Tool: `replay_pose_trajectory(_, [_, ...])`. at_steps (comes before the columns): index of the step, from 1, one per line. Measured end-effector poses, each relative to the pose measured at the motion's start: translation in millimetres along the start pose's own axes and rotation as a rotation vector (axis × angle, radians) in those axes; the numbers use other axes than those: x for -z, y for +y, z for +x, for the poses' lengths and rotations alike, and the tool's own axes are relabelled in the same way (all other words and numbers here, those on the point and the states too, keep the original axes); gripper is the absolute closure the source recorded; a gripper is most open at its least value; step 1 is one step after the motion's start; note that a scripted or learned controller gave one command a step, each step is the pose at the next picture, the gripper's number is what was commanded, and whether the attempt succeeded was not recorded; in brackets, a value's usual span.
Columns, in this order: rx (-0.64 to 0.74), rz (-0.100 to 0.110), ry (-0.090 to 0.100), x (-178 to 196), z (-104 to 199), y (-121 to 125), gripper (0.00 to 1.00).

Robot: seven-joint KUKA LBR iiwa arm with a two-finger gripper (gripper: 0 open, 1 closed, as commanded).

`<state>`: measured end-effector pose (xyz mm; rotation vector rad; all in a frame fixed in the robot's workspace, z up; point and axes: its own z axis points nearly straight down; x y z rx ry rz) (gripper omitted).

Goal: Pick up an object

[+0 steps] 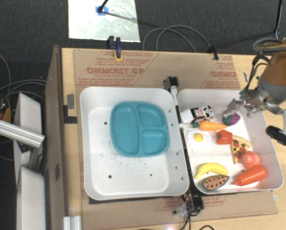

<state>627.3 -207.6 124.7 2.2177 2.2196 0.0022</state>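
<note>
Stage: nothing lifted yet | gripper (242, 107): fingers seen spread apart, nothing held, poised over purple toy (232, 119) at far right bin (276, 169) | grasp and lift remain

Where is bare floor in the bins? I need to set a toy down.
The left bin has bare floor all around the teal plate, widest along its near wall. The right bin is crowded: banana, pizza slice, carrot, and the tool hovering.
</note>
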Motion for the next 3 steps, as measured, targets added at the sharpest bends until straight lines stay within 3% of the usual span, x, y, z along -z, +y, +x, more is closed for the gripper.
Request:
replay_pose_trajectory(1, [0.004,0.003,0.001,-42,2,5,0.00])
replay_pose_trajectory(2, [0.006,-0.003,0.000,-28,2,6,1.00])
replay_pose_trajectory(3, [0.009,-0.006,0.002,63,56,13,1.00])
